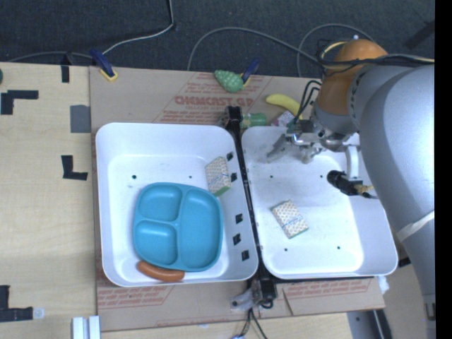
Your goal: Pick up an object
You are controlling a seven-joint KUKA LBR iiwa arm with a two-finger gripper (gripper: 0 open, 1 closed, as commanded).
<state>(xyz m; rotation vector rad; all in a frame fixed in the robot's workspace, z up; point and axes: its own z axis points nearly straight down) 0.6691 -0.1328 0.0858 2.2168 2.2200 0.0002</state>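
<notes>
My gripper hangs over the back left part of the right bin, its fingers spread open with nothing between them. A small patterned packet lies flat in the middle of that bin, well in front of the gripper. In the left bin a blue divided plate rests on the floor, with an orange sausage along its front edge. A second patterned packet leans by that bin's right wall.
Behind the bins a yellow banana and a green toy lie on the cardboard. The grey arm covers the right bin's right side. Black clips hold the shared wall between the bins.
</notes>
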